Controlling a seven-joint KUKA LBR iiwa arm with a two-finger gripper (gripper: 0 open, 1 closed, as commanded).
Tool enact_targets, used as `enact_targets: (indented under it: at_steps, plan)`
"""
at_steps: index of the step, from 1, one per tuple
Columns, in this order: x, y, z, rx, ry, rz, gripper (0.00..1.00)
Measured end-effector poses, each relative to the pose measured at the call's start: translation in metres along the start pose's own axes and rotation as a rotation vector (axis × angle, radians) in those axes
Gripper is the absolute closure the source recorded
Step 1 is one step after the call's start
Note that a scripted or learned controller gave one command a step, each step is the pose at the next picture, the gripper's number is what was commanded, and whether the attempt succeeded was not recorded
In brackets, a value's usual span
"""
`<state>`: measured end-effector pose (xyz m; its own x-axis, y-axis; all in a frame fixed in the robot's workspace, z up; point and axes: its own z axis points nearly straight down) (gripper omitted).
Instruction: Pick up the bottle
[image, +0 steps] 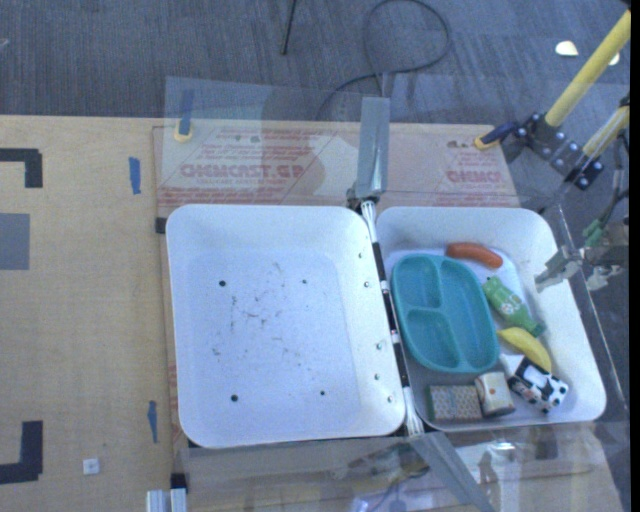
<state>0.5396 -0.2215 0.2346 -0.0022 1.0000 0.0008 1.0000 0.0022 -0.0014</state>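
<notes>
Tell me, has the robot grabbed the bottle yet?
Not yet. Nothing looks done: the green bottle lies in the right bin, between the teal divided tray and the banana, below the orange carrot-like toy. In hand: the gripper sits near the bin's right wall, apart from the bottle, with nothing between its fingers that I can see. Left: reach the bottle, grip it, lift it.

Both bins (270, 225) white. Divided tray (443, 312) teal; bottle (510, 303) green; banana (527, 347) yellow; sausage (473, 254) orange-red. Toy cow (539, 386) black-and-white patched; sponge (455, 402) speckled grey.
</notes>
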Motion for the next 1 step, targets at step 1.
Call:
enact_targets:
  at_steps: [1]
  plan:
    - [0.0163,0.037,0.1369,-0.01,-0.006,0.028,0.0]
